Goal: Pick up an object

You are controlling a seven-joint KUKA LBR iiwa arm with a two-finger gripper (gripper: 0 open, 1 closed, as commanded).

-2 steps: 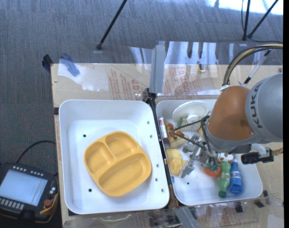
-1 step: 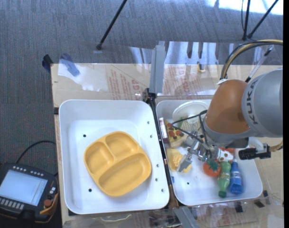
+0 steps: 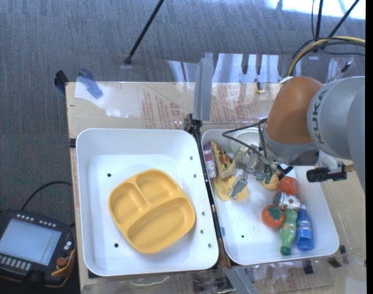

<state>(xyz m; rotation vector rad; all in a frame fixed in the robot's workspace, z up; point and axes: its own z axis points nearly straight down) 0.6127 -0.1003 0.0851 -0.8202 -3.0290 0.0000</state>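
My gripper (image 3: 242, 181) hangs low in the upper left part of the right bin (image 3: 324, 225), under the arm's orange band. Its tip is over a flat yellow piece (image 3: 223, 192). A pizza-slice toy (image 3: 223, 158) lies just to its left against the bin's wall. To its right sit a small yellow-green item (image 3: 270, 179) and a red item (image 3: 288, 185). Further down the bin lie a tomato (image 3: 272, 216), a green bottle (image 3: 288, 231) and a blue bottle (image 3: 304, 230). I see nothing lifted from the bin.
The left bin (image 3: 94, 152) holds a yellow divided plate (image 3: 152, 210). A metal post (image 3: 202, 97) stands behind the gap between the bins. A handheld controller (image 3: 27, 241) lies off the bench at the lower left.
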